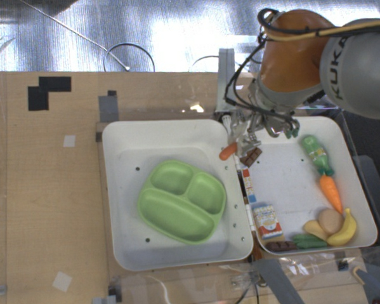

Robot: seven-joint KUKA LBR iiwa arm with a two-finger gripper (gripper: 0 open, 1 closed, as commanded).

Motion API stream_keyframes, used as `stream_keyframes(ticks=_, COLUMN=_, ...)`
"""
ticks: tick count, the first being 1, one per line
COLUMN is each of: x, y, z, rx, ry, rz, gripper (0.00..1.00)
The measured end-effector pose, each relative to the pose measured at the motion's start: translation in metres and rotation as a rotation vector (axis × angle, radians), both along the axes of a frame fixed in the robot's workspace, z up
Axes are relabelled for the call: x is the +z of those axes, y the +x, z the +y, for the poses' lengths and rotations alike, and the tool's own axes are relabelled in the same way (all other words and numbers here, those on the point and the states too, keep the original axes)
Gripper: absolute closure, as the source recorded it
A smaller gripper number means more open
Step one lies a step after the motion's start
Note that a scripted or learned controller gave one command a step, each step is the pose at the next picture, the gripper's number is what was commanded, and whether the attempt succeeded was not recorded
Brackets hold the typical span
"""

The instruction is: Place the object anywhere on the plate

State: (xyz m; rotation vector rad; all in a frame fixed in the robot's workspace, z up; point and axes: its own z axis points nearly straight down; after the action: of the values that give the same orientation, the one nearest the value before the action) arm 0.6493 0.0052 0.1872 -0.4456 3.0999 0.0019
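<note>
Green plastic plate, three moulded compartments, glossy, lies in left white bin. Gripper hangs over seam between bins, near their far edge; jaws look clamped on small orange sausage-shaped object, which pokes out leftward over left bin's right rim (grip itself partly hidden by metal fingers). Brown chocolate-like piece just beside it. Right bin has green bottle, carrot, banana, egg, small printed carton

The green plate lies open from above, with bare white floor around it in the left bin. Toy food crowds the right bin's near corner and right side; its middle floor is bare.
</note>
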Motion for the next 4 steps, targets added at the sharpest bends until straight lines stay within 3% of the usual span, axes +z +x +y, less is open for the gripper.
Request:
stream_keyframes(ticks=1, x=0.036, y=-0.017, z=0.083, rx=0.055, ry=0.003, rz=-0.004, gripper=1.00)
stream_keyframes(ticks=2, x=0.035, y=-0.017, z=0.078, rx=0.048, ry=0.000, rz=-0.001, gripper=0.00)
stream_keyframes(ticks=3, x=0.049, y=-0.014, z=0.080, rx=0.050, ry=0.003, rz=-0.012, gripper=1.00)
stream_keyframes(ticks=4, x=-0.001, y=0.021, z=0.084, rx=0.634, ry=-0.004, rz=-0.001, gripper=1.00)
